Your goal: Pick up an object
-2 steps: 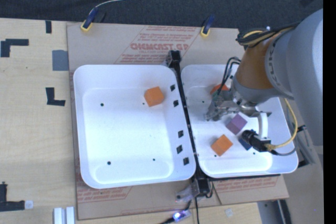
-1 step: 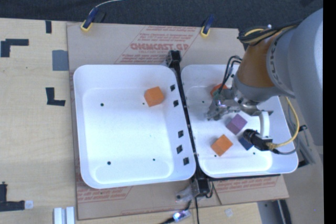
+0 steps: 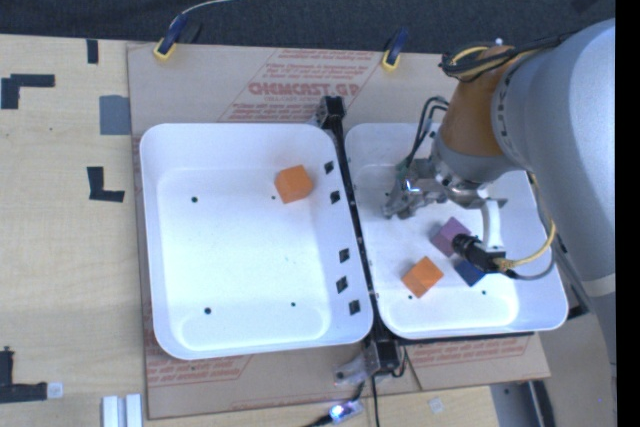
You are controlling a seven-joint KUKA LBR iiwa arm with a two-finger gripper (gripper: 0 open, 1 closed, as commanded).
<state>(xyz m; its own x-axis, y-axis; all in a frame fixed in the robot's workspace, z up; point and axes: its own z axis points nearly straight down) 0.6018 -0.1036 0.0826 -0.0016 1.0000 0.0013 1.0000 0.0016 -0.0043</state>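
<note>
White plastic forms the two shallow bins that sit side by side on the counter (image 3: 60, 245), over a sheet of brown cardboard (image 3: 300, 85). The left bin (image 3: 165, 215) occupies the centre-left of the frame and holds one orange block (image 3: 293, 184) near its upper right corner. The right bin (image 3: 520, 305) lies centre-right and holds a second orange block (image 3: 423, 276) near its lower edge, a purple block (image 3: 450, 236) just above and to the right of it, and a blue piece (image 3: 468, 271) just beside the purple one, partly under a black fitting on the arm.

The grey arm (image 3: 570, 125) enters from the right of the frame, and its pincer (image 3: 405, 195) hangs over the upper left part of the right bin, apart from all three pieces there. Whether the pincer is spread or closed cannot be told at this size; nothing is seen in its grip.

Step in hand, as judged: the approach, before any grasp. The nearest candidates are the purple block and the orange block in the right bin, both lower right of the pincer. The next move calls for a shift toward the lower right, alignment over one block, and a descent clear of the neighbouring pieces, since the purple and blue pieces lie close together.
</note>
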